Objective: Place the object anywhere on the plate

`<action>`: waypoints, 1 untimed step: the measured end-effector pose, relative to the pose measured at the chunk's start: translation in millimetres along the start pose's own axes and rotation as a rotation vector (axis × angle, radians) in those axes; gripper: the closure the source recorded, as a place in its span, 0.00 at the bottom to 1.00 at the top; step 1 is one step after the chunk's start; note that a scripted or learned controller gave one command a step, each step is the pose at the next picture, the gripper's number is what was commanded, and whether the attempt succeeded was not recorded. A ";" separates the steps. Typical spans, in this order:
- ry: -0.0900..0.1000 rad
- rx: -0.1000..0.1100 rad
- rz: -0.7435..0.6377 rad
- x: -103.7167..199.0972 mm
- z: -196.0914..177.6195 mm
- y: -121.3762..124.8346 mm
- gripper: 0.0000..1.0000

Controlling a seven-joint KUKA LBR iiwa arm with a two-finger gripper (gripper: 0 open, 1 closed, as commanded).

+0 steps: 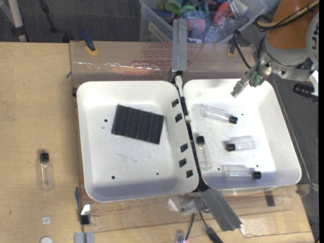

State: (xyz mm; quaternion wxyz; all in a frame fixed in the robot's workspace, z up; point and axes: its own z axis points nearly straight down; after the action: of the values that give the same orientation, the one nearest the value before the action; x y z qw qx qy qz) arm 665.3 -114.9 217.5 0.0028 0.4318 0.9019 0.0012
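— So why does the gripper (238, 91) hang over the right bin's (283, 135) far edge?
— Likely lining up on a clear vial (218, 115) just below it; four lie there, none held. I cannot tell its grip. The black ridged plate (138, 124) sits left of the divider (183, 130), which must be crossed

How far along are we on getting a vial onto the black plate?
Nothing looks done yet: the black plate in the left bin carries no vial. In hand: the pincer hangs above the right bin's far edge, nothing visible between its tips. Left: picking one of the four clear vials, such as the nearest one, and carrying it across to the plate.
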 end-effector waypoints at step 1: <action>0.003 0.005 0.487 74.7 -45.1 -10.3 1.00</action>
State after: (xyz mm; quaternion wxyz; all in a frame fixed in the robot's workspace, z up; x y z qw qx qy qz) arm 610.2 -63.1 262.2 -0.0001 0.6367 0.7711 0.0002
